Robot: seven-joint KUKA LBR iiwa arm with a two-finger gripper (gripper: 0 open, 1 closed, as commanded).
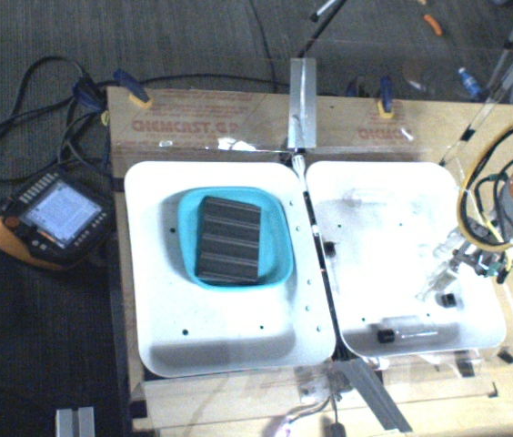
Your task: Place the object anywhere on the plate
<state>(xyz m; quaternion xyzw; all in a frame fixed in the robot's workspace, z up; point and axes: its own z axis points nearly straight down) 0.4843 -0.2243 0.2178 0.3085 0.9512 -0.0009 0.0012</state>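
While the tool (475, 264) hung over the right-hand edge of the right bin (375, 226), we could not tell whether it was open or closed; it appeared blurred, and nothing could be made out in it. We located the dark ribbed block (230, 240) in the left bin (220, 335), lying flat on the blue plate (277, 244) and well apart from the tool. Its whole outline sat inside the plate rim, tilted slightly from the bin walls. On that evidence we judged the placement to be already satisfied.

We judged the block to be rigid and light to moderate in weight, with a matte surface unlikely to slip. Raised ribs ran across its short dimension, separated by grooves. Fragility did not appear to be a concern.

For any further handling, we recommended a grasp across the narrower width, near mid-length, so that the load would balance. The plate rim stood close to the block's long sides, so clearance there looked limited.

A slim pale item with a dark end (409, 334) lay near the front wall of the right bin. Both bins rested on the table (193, 121).
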